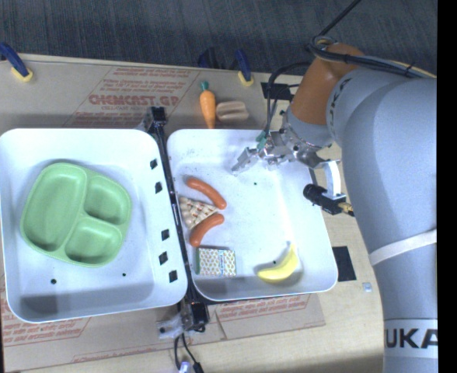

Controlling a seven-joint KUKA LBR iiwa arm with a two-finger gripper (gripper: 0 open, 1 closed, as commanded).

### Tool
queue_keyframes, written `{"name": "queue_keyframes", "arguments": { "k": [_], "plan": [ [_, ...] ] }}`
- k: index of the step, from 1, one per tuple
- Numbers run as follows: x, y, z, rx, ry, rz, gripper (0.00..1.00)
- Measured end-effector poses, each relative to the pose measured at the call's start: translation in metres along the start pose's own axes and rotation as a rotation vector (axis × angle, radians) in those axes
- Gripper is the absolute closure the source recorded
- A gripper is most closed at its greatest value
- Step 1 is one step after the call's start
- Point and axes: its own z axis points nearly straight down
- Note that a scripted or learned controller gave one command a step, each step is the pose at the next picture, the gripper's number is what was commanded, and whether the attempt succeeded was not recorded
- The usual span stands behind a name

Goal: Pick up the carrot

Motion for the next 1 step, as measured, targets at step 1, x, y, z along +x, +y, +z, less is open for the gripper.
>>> {"name": "queue_keyframes", "arguments": {
  "k": [1],
  "plan": [
    [0.0006, 0.0006, -0.0106, 0.001, 0.000, -0.005, 1.00]
  ]
}}
